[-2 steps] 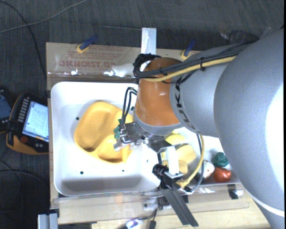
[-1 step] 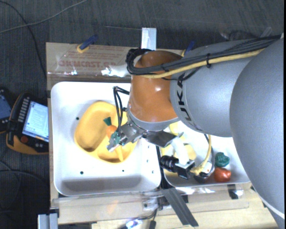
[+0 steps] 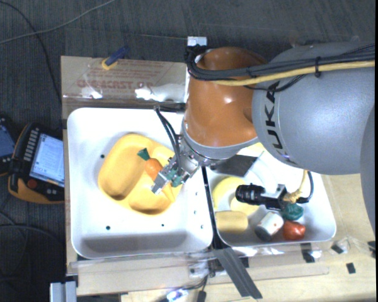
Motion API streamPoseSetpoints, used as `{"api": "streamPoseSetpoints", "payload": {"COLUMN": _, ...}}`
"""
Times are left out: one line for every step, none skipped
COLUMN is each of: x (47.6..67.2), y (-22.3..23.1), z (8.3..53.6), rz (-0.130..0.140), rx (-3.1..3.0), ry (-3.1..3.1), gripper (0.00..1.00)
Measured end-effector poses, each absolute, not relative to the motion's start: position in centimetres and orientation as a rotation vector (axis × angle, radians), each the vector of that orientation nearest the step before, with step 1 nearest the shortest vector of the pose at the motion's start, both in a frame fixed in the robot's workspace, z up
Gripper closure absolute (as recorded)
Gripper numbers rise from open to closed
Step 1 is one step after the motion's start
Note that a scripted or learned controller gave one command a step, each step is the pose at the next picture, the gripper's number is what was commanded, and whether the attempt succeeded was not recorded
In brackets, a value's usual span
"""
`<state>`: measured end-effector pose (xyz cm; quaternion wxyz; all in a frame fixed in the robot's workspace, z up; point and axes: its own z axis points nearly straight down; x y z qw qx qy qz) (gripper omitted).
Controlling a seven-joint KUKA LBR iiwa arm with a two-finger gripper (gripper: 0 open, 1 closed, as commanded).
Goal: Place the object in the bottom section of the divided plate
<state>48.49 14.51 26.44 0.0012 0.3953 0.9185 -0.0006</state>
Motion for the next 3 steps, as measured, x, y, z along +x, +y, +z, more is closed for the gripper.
{"api": "streamPoseSetpoints", "payload": {"x": 48.5, "y": 14.5, "z": 26.4, "rz": -0.002, "rx": 1.241, "ry": 2.884, "gripper": 0.00}}
{"api": "streamPoseSetpoints", "payload": {"x": 48.5, "y": 14.6, "z": 27.3, "rz": -0.002, "rx": 1.239, "ry": 2.885, "gripper": 1.00}}
{"api": "streamPoseSetpoints", "payload": {"x": 49.9, "y": 14.7, "z": 39.8, "rz": 0.001, "rx": 1.224, "ry": 2.889, "gripper": 1.00}}
